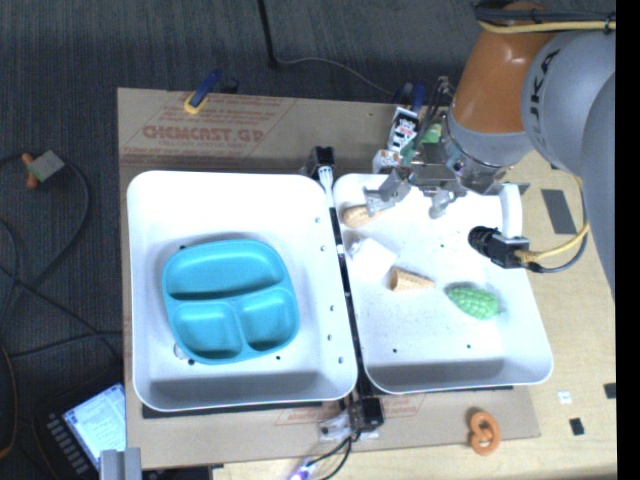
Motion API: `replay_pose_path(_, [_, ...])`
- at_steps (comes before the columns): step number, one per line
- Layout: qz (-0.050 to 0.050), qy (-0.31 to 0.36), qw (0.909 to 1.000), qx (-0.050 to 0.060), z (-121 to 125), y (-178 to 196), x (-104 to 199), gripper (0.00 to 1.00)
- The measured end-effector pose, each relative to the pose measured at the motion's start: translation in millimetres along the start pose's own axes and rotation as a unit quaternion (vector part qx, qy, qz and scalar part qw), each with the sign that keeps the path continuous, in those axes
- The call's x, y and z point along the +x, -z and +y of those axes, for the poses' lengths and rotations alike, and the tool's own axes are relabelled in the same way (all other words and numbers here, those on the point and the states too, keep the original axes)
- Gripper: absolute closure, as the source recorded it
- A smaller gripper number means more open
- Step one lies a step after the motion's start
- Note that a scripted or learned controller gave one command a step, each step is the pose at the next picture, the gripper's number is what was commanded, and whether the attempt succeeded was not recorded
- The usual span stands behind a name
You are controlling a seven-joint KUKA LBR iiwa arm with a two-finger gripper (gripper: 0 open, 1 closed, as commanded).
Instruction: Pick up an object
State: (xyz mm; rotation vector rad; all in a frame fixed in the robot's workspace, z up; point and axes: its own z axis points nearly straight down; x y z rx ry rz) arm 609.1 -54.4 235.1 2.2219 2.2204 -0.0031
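Camera view gives you, nearest, a small orange pretzel-shaped piece (484,430) on the bench edge. Above it, the right bin (520,363) has bare white floor along its near rim; a bumpy green object (473,300) and a tan cone (409,280) lie apart mid-bin. The left bin (150,368) holds a smooth blue divided tray (230,299). Farthest, your gripper (412,198) hangs over the right bin's far edge, fingers spread with nothing between them, a small tan piece (353,215) just beside it.

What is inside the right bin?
The right bin holds a cone-shaped piece, a green object and a tan piece near the gripper. The arm covers its far corner.
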Motion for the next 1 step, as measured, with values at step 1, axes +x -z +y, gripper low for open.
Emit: replay_pose_path(1, [0.0, 0.0, 1.0, 0.0, 0.0, 0.0, 0.0, 0.0])
